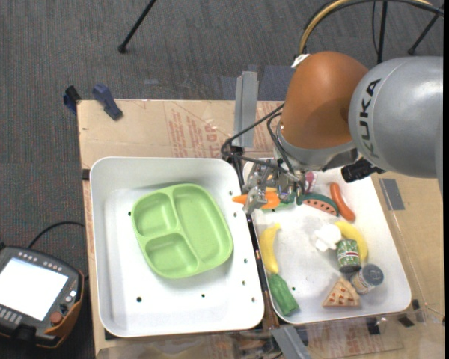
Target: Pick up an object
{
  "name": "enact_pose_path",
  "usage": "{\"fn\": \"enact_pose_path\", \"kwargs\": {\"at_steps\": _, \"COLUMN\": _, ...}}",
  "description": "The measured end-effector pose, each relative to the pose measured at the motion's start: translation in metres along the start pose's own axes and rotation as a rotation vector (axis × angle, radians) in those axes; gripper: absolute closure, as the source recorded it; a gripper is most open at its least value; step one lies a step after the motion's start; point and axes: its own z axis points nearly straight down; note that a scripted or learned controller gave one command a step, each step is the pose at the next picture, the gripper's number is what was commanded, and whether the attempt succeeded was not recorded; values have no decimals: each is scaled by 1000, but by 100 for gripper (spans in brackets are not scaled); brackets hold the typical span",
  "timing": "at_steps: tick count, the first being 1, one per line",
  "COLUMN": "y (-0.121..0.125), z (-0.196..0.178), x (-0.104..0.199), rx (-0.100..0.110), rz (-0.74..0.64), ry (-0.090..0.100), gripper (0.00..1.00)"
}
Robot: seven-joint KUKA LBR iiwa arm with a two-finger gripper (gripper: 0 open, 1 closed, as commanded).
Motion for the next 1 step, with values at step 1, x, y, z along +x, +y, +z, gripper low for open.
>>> {"fn": "enact_pose_path", "kwargs": {"at_steps": 1, "y": -23, "z": -88, "x": 1, "rx": 3, "rz": 64, "ry": -1, "gripper": 100}}
